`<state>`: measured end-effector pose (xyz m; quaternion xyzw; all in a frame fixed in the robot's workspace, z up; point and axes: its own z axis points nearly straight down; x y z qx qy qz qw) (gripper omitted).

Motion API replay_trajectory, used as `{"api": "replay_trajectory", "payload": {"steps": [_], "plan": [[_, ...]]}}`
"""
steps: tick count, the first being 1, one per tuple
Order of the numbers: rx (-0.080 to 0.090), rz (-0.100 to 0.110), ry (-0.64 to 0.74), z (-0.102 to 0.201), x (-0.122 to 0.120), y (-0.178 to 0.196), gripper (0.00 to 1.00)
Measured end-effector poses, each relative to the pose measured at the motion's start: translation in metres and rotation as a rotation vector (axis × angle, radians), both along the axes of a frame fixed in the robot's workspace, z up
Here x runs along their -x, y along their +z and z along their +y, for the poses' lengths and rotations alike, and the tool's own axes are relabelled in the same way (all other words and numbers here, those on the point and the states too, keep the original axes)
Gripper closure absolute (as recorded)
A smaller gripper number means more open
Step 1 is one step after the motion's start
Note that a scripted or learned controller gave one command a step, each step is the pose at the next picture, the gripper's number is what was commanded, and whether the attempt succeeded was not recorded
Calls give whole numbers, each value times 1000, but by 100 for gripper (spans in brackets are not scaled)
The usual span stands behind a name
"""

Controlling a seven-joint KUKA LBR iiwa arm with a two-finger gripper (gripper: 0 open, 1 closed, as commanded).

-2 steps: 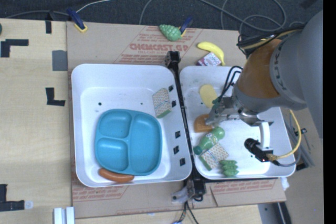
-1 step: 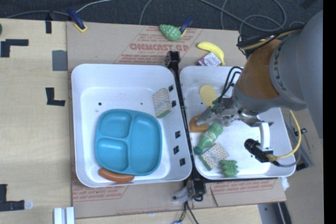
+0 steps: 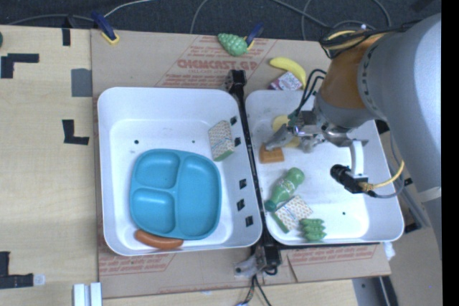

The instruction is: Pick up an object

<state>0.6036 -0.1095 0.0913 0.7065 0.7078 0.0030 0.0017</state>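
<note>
**Jaws low in the right bin, over a small orange-brown piece**

The arm [image 3: 373, 82] reaches in from the right, its orange band above the wrist. The jaws [image 3: 287, 134] sit low in the upper left part of the right bin [image 3: 380, 226]. How far they are parted cannot be told from this slant; the metal parts blur together, and nothing can be confirmed as held between them.

Just below the jaws, and possibly touching them, lies a small orange-brown block [image 3: 271, 153] on the bin floor. A yellowish piece [image 3: 280, 124] shows right at the jaws on their upper left side, its identity unclear.

Further below the jaws lies a green bottle [image 3: 285, 188], tilted, with a checkered packet [image 3: 292, 212] touching its lower end and a small green toy [image 3: 313, 228] just beside that packet.

To the left of the jaws, across the divider, the left bin [image 3: 115, 154] holds a blue divided plate [image 3: 176, 193], an orange sausage [image 3: 158, 240] against the plate's lower edge, and a second checkered packet [image 3: 221, 138] leaning near the divider.

Above the jaws, outside the bins on the bench [image 3: 43, 154], lie a banana [image 3: 288, 68], a small wrapper [image 3: 289, 83] and a green leafy toy [image 3: 233, 44].
</note>
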Motion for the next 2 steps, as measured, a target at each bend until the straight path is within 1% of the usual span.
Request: {"api": "replay_trajectory", "payload": {"steps": [1, 2], "plan": [[3, -3, -1, 14, -56, -2, 0], [0, -2, 1, -3, -63, -1, 0]]}}
